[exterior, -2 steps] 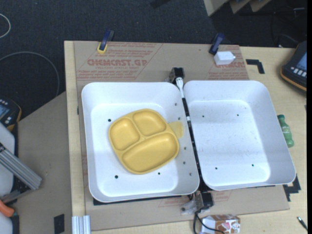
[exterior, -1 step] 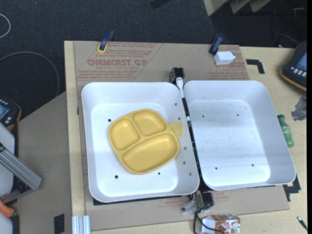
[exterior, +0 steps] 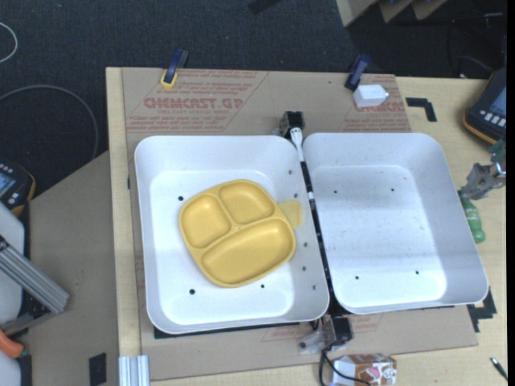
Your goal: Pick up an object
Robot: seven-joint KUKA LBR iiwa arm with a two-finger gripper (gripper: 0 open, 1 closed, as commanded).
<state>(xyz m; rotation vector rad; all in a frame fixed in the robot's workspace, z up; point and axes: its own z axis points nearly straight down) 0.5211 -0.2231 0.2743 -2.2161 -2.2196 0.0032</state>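
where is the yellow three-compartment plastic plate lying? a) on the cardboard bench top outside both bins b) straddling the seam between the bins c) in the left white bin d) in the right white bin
c: the yellow three-compartment plastic plate lies flat on the floor of the left white bin, wholly inside its rim.

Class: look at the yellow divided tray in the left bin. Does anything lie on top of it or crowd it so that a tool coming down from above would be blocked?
Nothing visible blocks it. The yellow divided tray lies flat in the left bin, its three compartments open to above with nothing in them. A small yellow piece sits against its right edge, beside it rather than over it.
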